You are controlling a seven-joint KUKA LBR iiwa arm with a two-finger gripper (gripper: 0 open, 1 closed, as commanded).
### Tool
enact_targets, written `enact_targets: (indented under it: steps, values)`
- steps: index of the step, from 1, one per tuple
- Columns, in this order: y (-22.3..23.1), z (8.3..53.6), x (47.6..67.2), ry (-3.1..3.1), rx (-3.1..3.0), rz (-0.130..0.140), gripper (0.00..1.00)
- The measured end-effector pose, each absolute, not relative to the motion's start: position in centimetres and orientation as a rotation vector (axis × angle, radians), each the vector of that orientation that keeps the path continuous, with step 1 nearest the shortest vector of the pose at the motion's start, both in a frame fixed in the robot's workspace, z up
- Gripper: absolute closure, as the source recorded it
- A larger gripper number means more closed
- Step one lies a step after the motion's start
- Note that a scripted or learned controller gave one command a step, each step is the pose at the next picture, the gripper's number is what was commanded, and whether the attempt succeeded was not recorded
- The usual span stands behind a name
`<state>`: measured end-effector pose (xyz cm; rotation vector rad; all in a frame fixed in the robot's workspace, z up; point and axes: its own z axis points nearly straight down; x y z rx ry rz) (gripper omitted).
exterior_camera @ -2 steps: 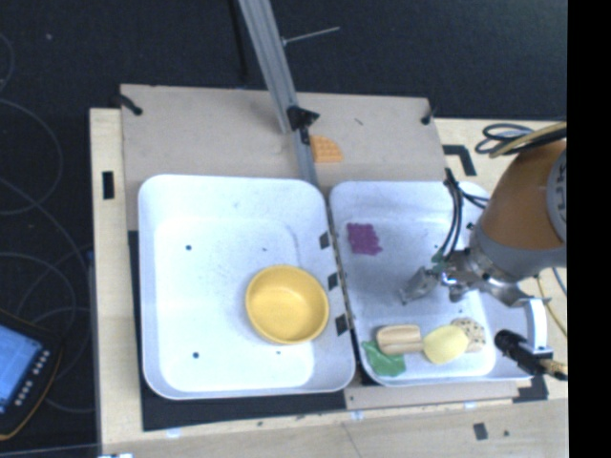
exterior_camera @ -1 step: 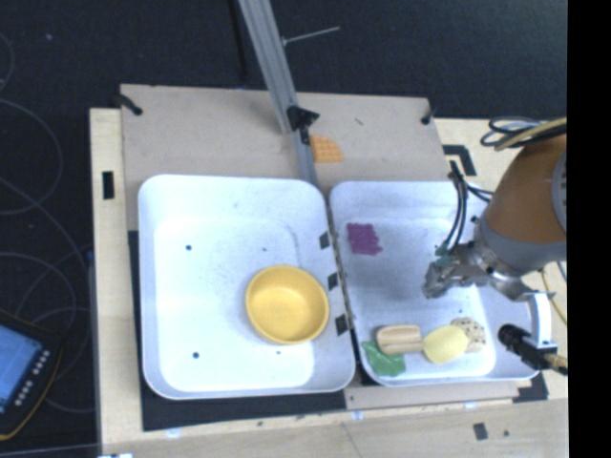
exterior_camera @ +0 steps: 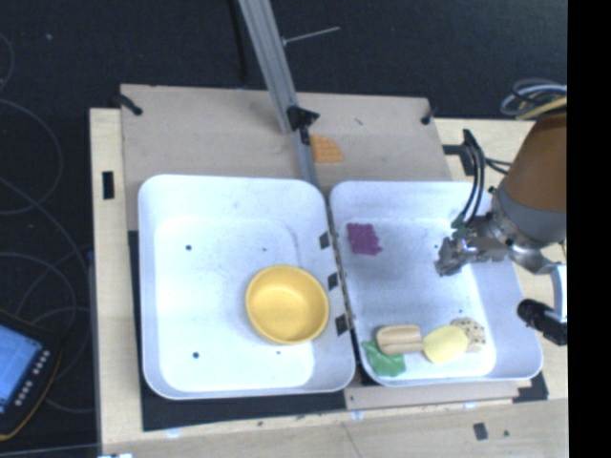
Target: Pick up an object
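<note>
Over the right bin, near its right wall, hangs the gripper; whether it is open or closed I cannot tell. Nothing shows in its grasp. The lemon lies at the bin's front edge, toward the camera from the gripper, with the roll just beside it, long axis left to right.
</note>
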<state>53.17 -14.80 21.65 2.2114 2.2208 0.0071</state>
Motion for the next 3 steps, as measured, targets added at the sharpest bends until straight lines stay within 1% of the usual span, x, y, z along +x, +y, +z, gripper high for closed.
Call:
enact_targets:
  steps: [1, 2, 3]
  values:
    - [-14.9, 20.8, 53.2, 2.222, 2.220, -0.001, 1.00]
    - [-9.9, 20.5, 54.9, 2.230, 2.213, 0.003, 1.00]
    - [-5.3, 20.9, 58.3, 2.230, 2.211, 0.005, 1.00]
